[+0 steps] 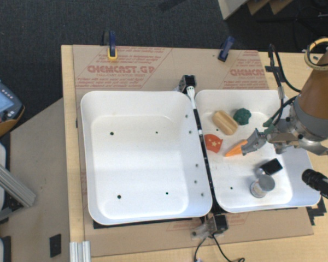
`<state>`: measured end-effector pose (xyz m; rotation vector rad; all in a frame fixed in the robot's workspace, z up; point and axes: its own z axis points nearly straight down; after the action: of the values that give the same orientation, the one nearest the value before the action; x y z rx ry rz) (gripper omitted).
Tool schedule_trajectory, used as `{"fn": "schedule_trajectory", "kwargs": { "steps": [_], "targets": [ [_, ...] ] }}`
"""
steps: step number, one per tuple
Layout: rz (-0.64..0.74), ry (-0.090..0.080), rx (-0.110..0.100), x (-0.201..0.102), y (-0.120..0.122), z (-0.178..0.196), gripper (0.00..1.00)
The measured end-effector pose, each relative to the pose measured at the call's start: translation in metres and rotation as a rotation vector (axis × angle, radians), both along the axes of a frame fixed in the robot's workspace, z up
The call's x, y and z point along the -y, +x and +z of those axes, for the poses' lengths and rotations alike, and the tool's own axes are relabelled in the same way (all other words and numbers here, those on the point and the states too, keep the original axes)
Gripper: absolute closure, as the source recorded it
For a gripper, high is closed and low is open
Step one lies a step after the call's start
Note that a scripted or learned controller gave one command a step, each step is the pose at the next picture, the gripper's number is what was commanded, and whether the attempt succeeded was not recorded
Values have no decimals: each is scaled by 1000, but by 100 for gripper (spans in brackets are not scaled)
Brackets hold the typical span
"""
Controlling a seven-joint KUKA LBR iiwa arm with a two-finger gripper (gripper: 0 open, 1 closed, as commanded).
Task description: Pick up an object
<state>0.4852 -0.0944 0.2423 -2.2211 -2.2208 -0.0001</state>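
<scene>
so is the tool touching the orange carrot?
Cannot tell. In the camera view the tool overlaps the right end of the orange carrot, but contact or grip isn't plainly visible.

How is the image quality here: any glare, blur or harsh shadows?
Camera view: even, soft lighting; the white bins look bright but keep their edges; small items such as the carrot are slightly soft; the gripper casts only faint shadow.

Grey arm (311,119) reaches from right, wrist angled down-left.
</scene>
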Motion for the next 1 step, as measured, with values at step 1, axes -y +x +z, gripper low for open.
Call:
{"fn": "schedule_trajectory", "kwargs": {
  "steps": [1],
  "targets": [
    [0, -9, 21, 48, 57, 140, 0]
  ]
}}
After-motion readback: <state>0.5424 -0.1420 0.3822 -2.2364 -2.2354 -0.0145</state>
